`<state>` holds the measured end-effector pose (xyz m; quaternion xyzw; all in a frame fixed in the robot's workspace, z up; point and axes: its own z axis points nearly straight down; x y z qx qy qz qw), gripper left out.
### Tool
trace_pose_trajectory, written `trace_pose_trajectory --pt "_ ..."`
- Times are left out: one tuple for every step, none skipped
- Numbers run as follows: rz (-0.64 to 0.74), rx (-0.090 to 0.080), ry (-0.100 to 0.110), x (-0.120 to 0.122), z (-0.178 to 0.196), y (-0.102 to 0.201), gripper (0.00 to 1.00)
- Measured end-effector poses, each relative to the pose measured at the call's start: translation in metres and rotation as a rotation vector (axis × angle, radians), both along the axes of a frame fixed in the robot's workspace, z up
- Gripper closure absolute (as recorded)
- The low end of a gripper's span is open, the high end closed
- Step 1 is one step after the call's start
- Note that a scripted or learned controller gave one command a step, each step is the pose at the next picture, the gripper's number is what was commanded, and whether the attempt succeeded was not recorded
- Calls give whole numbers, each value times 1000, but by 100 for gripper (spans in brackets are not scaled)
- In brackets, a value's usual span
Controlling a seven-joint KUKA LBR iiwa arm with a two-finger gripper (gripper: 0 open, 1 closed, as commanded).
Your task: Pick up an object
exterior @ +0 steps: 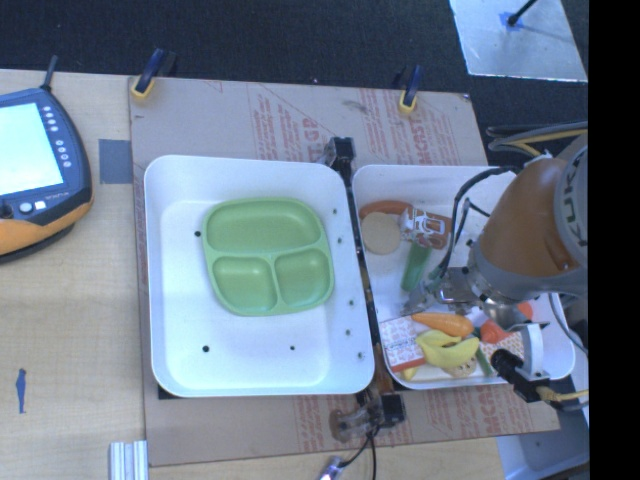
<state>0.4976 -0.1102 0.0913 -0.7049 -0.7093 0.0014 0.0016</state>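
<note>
So far I am reaching my claw [452, 294] down into the right bin [385, 180], low among the toy food, and I cannot tell how it is set or whether it is gripping anything. Nothing is lifting clear, so I am judging the pick as not yet done. Just beside me are lying a green pepper [416, 266], a carrot [443, 321], a banana [447, 349], a small can [428, 228] and a printed box [398, 343]. In the left bin [170, 268] a green divided plate [268, 255] is sitting alone. Both bins are resting on cardboard [290, 118] clamped to the wooden surface [60, 348], a teach pendant [35, 173] is lying at the far left, and dark carpet [250, 18] is running behind.
</note>
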Motion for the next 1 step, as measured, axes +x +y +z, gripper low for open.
trace_pose_trajectory --pt "0 -1 0 61 0 10 0"
